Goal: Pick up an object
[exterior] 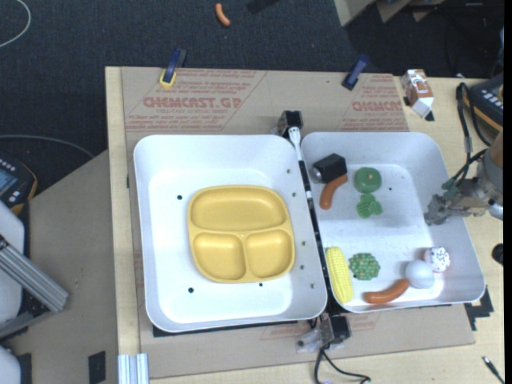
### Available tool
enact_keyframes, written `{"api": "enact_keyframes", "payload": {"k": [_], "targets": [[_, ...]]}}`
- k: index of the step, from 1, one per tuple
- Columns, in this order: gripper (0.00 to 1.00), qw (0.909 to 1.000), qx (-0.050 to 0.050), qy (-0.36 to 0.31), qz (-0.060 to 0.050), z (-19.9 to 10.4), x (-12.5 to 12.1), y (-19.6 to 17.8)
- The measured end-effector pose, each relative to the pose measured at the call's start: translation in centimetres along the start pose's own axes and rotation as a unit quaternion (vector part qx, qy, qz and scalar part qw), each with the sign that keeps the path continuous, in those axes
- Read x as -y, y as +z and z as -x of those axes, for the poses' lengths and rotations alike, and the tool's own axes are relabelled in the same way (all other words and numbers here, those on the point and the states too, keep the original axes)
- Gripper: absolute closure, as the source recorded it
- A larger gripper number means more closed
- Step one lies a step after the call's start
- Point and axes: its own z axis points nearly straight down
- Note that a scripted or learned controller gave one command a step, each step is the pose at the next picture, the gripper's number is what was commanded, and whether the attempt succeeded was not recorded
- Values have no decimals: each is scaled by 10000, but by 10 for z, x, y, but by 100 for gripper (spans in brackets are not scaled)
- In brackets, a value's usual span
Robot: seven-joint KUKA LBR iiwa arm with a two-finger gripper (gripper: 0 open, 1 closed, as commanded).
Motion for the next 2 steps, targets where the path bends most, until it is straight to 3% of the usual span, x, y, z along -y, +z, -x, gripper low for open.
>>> {"api": "enact_keyframes", "payload": {"k": [1,2], "targets": [[100,10000,-1,-12,7,-6,-10,-58],[100,10000,-9,-7,-16,-6,-11,-68]]}}
